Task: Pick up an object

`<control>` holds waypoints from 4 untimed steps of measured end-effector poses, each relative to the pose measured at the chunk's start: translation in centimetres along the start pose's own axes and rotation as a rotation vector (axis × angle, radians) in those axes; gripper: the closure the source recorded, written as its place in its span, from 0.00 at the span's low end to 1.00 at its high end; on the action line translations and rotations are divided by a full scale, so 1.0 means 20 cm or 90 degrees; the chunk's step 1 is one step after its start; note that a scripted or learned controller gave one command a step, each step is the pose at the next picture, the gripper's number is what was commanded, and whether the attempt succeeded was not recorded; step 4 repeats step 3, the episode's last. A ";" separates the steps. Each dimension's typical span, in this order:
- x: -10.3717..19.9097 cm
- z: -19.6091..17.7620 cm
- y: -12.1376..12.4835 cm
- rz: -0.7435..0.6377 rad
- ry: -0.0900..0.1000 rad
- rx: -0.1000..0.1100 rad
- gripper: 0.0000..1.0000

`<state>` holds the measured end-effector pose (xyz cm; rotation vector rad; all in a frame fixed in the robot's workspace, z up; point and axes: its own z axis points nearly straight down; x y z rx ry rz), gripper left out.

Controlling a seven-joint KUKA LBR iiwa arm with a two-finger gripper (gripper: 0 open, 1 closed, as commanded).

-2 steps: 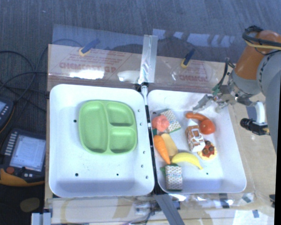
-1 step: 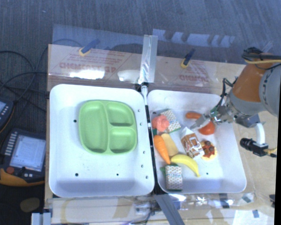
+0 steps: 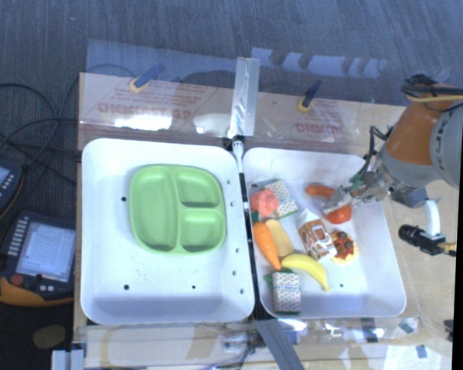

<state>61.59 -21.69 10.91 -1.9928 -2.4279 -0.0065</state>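
The right bin (image 3: pixel 382 266) holds several toy foods. A red tomato-like piece (image 3: pixel 339 215) lies near the bin's upper right, with an orange-red sausage (image 3: pixel 318 190) just left of it. My gripper (image 3: pixel 347 199) hangs low over the bin, directly above and touching or nearly touching the red piece. Further left lie a pink-red item (image 3: pixel 265 199), a carrot (image 3: pixel 265 246), a banana (image 3: pixel 307 269), a red and white carton (image 3: pixel 316 237), a topped slice (image 3: pixel 343 246) and a small green box (image 3: pixel 286 291).
The left bin (image 3: pixel 103 274) bears a green divided plate (image 3: pixel 178 208). A metal divider (image 3: pixel 244 96) stands between the bins at the back. The arm's orange band (image 3: pixel 416 136) rises at the right edge. Cables and a handheld pendant (image 3: pixel 34 255) lie off the bench's left.
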 end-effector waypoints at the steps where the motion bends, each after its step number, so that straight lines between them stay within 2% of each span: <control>1: 0.23 -0.57 0.16 0.025 -0.003 0.001 1.00; 2: 0.26 -0.26 0.11 0.006 -0.003 0.004 1.00; 3: 0.75 -0.67 0.42 0.076 -0.003 0.002 1.00; 4: 0.75 -0.67 0.42 0.076 -0.003 0.002 1.00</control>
